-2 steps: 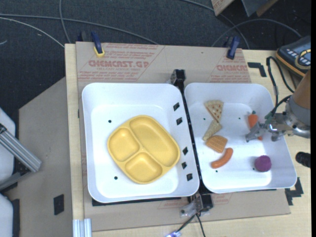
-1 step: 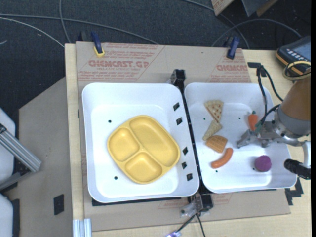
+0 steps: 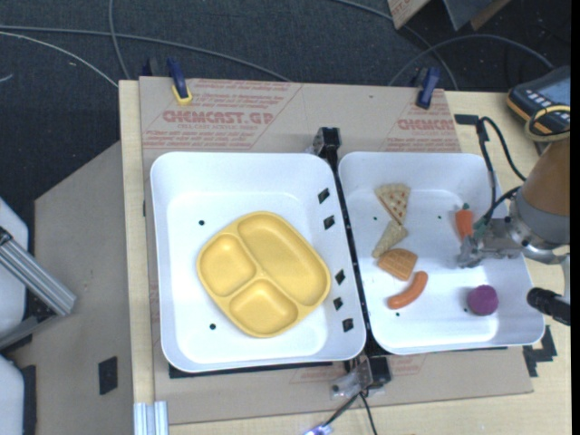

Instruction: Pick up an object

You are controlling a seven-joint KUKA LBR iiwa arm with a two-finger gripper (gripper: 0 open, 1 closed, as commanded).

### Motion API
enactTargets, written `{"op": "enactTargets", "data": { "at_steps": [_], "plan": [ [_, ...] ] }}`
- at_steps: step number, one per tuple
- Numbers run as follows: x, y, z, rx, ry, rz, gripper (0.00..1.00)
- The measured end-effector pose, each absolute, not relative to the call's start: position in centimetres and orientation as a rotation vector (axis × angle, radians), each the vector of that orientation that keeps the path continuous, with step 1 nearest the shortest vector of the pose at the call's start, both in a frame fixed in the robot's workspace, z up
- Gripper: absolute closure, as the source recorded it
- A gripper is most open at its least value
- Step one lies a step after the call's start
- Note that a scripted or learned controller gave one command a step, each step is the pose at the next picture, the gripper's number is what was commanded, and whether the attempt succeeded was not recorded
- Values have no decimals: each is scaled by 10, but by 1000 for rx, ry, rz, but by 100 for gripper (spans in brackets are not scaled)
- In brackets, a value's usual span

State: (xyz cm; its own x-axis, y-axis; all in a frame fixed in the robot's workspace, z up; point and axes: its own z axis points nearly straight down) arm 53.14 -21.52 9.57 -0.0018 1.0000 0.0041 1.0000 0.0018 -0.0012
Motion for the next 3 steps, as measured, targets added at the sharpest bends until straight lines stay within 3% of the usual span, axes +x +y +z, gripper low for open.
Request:
{"op": "enactTargets", "data": {
  "at_steps": [2, 3],
  "plan": [
    [530, -219, 185, -2224, -2225, -3, 100],
    [530, -219, 207, -2222, -2225, -3, 100]
  ]
}}
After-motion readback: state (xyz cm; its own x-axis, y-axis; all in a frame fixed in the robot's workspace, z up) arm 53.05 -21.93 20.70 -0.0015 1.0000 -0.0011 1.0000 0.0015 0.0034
